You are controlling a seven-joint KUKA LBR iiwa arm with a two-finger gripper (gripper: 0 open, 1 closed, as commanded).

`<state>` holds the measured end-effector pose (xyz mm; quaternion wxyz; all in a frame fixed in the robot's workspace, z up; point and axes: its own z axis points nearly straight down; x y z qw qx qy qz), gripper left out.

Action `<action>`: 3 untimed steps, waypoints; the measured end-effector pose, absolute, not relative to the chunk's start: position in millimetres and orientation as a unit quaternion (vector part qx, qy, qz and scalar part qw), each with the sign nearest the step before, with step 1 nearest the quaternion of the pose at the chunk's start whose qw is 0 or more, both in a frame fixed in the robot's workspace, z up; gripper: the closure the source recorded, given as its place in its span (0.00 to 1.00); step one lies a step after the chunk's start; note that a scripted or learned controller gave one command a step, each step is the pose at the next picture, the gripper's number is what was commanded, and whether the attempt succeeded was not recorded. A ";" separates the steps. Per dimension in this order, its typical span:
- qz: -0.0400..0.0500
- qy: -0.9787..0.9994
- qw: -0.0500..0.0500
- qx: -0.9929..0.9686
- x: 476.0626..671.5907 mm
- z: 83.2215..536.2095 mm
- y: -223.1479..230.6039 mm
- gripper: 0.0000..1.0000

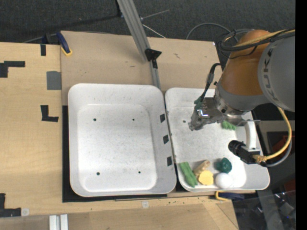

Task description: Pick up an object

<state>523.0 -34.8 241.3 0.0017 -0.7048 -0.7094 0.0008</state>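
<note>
Hovering over right bin, near its centre: end effector, grip state impossible to tell. Lying just at 3 o'clock from it: green piece. Clustered at bin's 6 o'clock edge: green stick, tan piece, yellow disc, teal lump, white ball. Sitting at 9 o'clock: left bin.
</note>
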 end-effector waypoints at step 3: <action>0.000 -0.709 0.001 -0.705 573.9 221.4 92.3 1.00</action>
